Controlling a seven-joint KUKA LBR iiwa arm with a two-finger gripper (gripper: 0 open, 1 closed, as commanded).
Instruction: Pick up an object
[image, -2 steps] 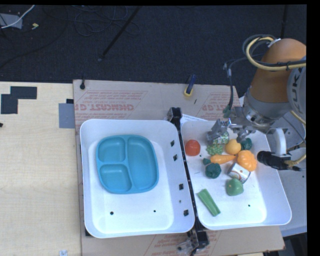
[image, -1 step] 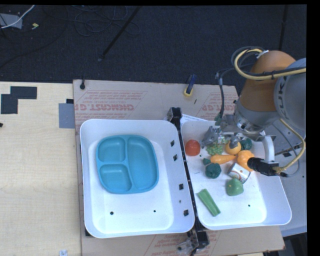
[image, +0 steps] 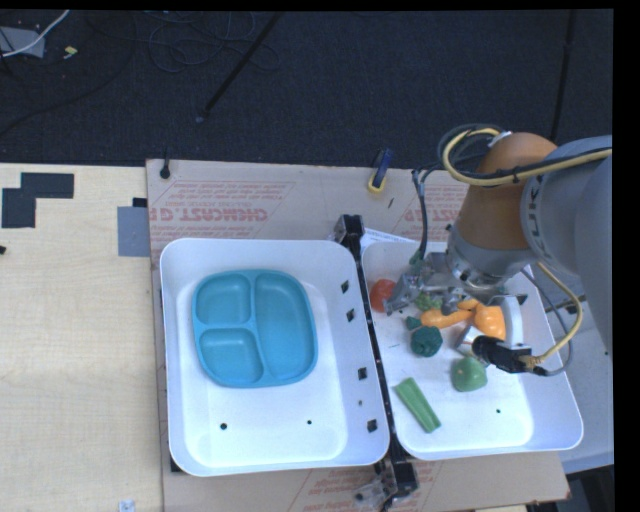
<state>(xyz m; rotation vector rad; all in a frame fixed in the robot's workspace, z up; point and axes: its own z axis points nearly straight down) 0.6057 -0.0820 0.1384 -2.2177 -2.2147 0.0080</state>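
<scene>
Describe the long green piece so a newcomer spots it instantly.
Look in the right white bin, toward its near edge beside the divider between the bins. The long green piece lies there diagonally, apart from the cluster under the arm; it is flat and elongated, while the other green items are rounded lumps.

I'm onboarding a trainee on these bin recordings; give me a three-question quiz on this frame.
1. True or false: the blue tray lies in the right bin.
2. Which item lies nearest the right bin's front edge? A) red piece B) green stick C) orange piece
3. Fill in: the gripper is over the ___ bin.

Key: 1 false, it lies in the left bin. 2 B. 3 right.
</scene>
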